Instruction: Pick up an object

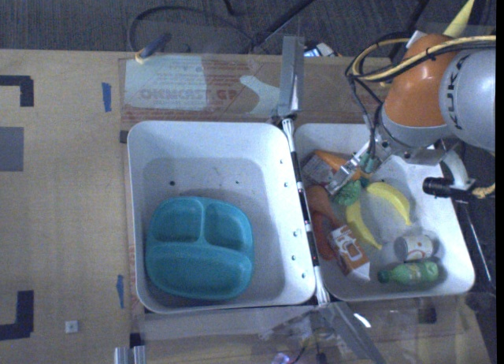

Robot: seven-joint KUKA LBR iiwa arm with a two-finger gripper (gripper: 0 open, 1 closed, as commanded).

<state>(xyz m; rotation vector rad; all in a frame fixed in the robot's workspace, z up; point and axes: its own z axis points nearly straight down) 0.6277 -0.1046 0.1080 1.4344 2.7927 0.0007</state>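
A grey KUKA arm (453,94) is reaching in from the right over the right bin (461,272), its end effector (352,175) hovering low above a crowded heap at the bin's left side. Whether the end effector is wide or narrow cannot be told from this slant, and nothing is visibly clamped in it. The candidates for picking are lying close together: a green leafy toy (351,192) just beneath the tip, a yellow banana (387,201) beside it, an orange piece (331,159) and a grey block (316,168) toward the bin's dividing wall, a small printed carton (346,243) nearer the front, and a white cup (416,244) touching a green bottle (409,273). The left bin (157,146) is holding a teal divided plate (200,247), well apart from the arm. The risk here is clutter: with items touching, a descent could be landing on two things at once, nudging the curved banana aside or closing on an edge that slips free, leaving the grasp empty.
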